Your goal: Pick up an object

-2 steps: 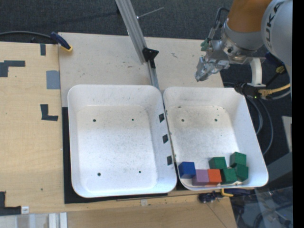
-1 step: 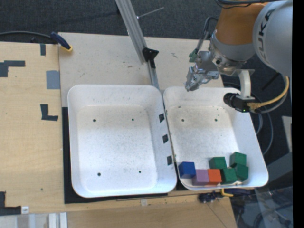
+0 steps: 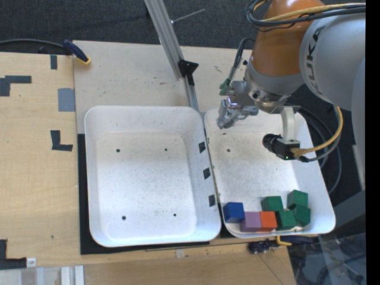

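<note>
Several small blocks lie along the near edge of the right bin (image 3: pixel 312 159): a blue block (image 3: pixel 234 212), a purple block (image 3: pixel 253 221), an orange block (image 3: pixel 268 219) and green blocks (image 3: pixel 290 209) bunched at the near right corner. My gripper (image 3: pixel 227 118) hangs over the far left corner of the right bin, well away from the blocks, pointing down. I see nothing between its fingers. Whether they stand open or shut is not clear from this angle.
The left bin (image 3: pixel 95 153) stands beside the right one, sharing a middle rim. A slanted metal rail (image 3: pixel 169 37) runs down from the top to the bins' far junction. Cables and a black fitting (image 3: pixel 279 145) hang from the wrist over the right bin.
</note>
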Controlling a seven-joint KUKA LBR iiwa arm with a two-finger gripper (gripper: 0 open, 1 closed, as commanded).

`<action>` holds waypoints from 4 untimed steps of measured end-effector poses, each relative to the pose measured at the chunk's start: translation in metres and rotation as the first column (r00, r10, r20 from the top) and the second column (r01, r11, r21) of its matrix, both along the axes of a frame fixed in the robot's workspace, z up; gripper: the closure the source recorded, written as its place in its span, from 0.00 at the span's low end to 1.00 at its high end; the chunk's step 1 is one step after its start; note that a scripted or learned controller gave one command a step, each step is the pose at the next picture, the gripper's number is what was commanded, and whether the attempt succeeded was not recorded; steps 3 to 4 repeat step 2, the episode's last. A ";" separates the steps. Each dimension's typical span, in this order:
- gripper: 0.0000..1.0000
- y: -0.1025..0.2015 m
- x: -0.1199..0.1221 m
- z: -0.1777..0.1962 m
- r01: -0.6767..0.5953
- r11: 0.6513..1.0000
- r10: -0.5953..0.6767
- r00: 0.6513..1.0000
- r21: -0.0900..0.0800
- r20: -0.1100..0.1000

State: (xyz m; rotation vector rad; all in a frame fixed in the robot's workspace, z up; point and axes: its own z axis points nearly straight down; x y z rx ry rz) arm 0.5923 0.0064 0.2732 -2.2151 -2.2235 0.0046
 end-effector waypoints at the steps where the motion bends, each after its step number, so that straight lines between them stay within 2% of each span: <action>1: 1.00 0.033 -0.032 -0.020 0.000 1.000 0.000 1.000 0.000 -0.002; 2: 1.00 0.068 -0.065 -0.034 -0.001 1.000 0.001 1.000 0.000 -0.002; 4: 1.00 0.068 -0.065 -0.034 -0.001 1.000 0.001 1.000 0.000 -0.002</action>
